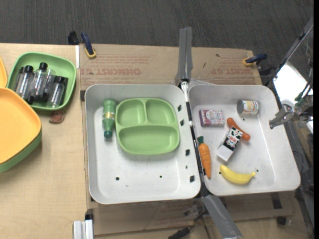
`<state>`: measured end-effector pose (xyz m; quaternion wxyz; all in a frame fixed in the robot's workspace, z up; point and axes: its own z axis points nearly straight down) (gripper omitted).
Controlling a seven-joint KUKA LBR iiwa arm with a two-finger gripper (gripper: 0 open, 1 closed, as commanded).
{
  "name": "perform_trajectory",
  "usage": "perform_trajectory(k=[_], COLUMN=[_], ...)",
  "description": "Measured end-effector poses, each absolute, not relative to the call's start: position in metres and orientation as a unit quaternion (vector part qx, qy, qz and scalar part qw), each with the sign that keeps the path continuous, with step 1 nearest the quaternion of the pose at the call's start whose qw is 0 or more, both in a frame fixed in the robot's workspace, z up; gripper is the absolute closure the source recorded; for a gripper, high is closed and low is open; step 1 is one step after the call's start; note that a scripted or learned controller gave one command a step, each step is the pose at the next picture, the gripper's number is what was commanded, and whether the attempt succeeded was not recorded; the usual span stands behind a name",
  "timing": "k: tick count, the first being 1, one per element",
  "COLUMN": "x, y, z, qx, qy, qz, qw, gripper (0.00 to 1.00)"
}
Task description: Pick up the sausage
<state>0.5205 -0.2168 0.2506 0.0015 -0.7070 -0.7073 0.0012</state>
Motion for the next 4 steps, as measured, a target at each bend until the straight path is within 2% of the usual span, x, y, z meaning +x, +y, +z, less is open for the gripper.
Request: perform_trajectory(k=[1,2,3,4], x=[0.557,0.578,0.618,0.635], y=[-0.216,-0.208,-0.175,-0.141], z=[0.104,0.201,0.174,0.117], qx=[-0.695,-0.672,-0.621,-0.592], qy=[-0.719,-0.740,-0.784,-0.806], qz=[-0.0038,0.0005,0.0004,0.0004], qw=[0.001,0.000,-0.001,0.000], gripper=[0.00,0.00,0.00,0.00])
